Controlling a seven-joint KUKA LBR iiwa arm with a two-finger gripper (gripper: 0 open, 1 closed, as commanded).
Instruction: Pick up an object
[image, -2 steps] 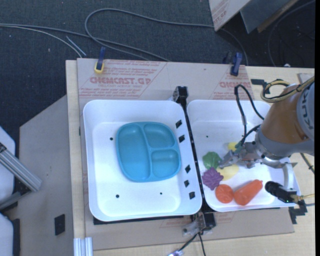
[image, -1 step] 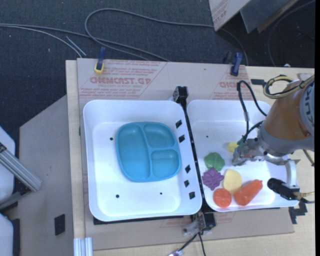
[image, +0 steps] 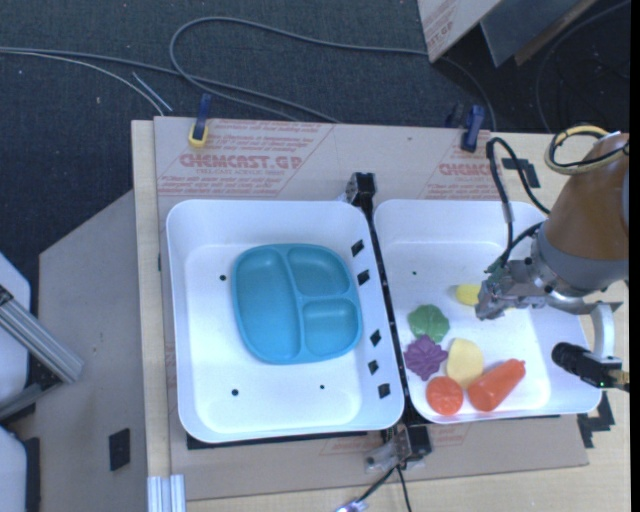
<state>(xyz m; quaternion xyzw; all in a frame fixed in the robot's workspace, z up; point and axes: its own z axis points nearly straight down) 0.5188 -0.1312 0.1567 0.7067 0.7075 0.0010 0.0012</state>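
Note:
In the right bin (image: 440, 228) lie several toy foods: a green leafy piece (image: 429, 321), a purple piece (image: 424, 355), a yellow piece (image: 464, 359), a red tomato (image: 445, 396) and an orange carrot (image: 497, 384). A small yellow piece (image: 467, 294) sits just left of my gripper (image: 489, 303), which hangs low in the right bin, close to it. The arm reaches in from the right, its orange band above the wrist.
The left bin (image: 200, 380) holds a blue divided plate (image: 297, 301). A black divider with clips runs between the two bins. Cables hang around the arm at the right. Two clamps hold the board at the back.

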